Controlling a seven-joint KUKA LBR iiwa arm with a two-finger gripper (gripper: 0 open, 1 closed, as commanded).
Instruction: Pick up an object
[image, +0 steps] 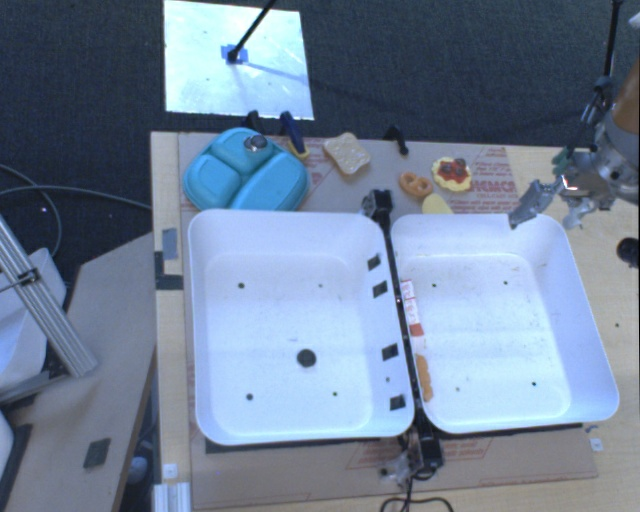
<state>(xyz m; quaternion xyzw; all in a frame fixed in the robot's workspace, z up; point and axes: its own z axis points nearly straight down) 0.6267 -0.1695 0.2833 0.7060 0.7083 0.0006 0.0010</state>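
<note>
Lengthwise, orange stick (424, 377) runs near-to-far.

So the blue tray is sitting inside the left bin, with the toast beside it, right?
Not quite. The camera view shows the blue tray on the bench behind the left bin, not inside it. The toast is indeed beside it.

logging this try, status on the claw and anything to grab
Claw over right bin's far right corner, nothing seen held. Small dark object in left bin; orange piece by the divider. Nothing in the way.
</note>
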